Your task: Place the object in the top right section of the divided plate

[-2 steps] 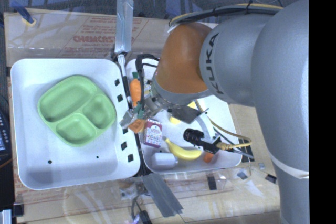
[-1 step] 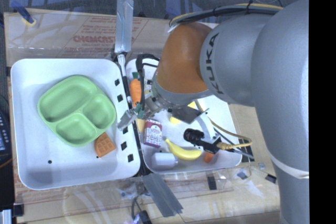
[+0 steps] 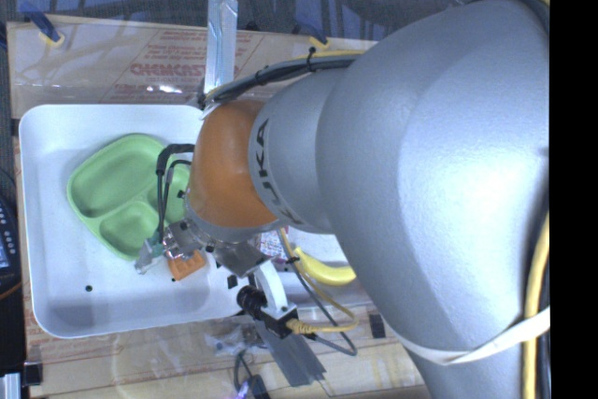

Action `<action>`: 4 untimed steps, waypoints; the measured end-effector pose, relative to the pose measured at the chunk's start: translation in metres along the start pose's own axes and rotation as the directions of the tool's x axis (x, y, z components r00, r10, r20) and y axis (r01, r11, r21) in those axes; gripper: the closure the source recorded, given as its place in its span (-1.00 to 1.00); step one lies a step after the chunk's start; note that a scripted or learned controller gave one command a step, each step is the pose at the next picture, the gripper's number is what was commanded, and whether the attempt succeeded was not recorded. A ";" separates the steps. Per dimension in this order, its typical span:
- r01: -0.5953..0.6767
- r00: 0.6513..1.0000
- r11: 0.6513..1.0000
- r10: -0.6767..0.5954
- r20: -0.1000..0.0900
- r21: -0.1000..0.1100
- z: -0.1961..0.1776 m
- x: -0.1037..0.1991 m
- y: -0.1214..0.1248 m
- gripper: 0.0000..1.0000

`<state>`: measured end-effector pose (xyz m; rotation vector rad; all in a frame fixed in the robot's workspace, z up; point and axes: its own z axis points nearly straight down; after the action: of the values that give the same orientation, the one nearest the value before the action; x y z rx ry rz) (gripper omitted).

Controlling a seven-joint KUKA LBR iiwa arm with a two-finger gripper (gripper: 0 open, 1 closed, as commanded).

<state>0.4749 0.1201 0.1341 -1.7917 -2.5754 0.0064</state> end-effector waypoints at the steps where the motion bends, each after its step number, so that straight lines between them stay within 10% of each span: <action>1: 0.155 0.988 0.988 -0.155 0.000 0.007 0.042 -0.005 0.105 -1.00; 2: 0.627 0.779 0.779 -0.627 0.006 -0.004 -0.019 0.013 0.115 -1.00; 3: 0.742 0.670 0.670 -0.742 0.009 -0.003 -0.116 -0.060 0.105 -1.00; 4: 0.630 0.777 0.777 -0.630 0.001 0.000 -0.023 -0.021 0.045 -1.00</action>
<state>0.5243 0.1158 0.1571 -0.8284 -3.0255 0.0042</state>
